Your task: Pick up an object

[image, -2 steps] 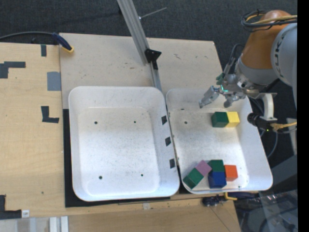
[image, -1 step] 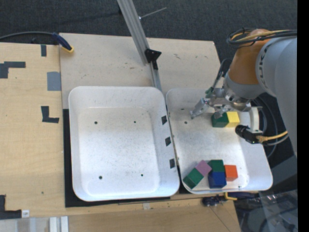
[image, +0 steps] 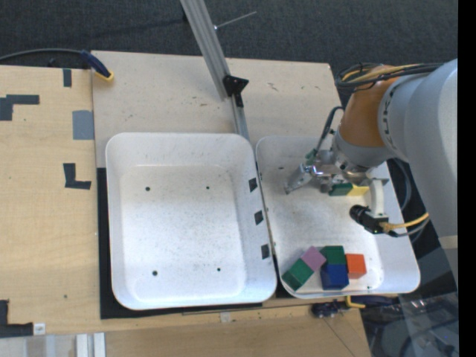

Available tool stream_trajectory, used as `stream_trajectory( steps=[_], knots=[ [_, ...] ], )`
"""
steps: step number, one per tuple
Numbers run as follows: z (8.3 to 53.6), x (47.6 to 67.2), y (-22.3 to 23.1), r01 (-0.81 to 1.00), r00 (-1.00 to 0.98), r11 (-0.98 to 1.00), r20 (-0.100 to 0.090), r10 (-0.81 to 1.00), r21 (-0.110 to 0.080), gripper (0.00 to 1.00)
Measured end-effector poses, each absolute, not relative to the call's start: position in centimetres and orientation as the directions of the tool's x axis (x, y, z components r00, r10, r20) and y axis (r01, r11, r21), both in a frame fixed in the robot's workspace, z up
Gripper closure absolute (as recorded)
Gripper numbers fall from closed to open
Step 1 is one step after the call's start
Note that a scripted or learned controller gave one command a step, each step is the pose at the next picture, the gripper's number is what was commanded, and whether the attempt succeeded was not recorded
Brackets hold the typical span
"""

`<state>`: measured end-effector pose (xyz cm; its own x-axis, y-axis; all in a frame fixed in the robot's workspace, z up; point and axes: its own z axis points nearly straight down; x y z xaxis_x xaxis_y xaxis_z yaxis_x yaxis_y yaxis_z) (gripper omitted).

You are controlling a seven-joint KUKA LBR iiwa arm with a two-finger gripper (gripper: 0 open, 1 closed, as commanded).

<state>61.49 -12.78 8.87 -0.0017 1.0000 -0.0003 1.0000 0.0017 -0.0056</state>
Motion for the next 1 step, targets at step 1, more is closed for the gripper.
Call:
stream_trajectory(
  steps=[1],
  knots=[
    [10.14,61.60,-12.69,1.000,-0.003,0.003,0.001,1.000,-0.003,1.00]
  ],
)
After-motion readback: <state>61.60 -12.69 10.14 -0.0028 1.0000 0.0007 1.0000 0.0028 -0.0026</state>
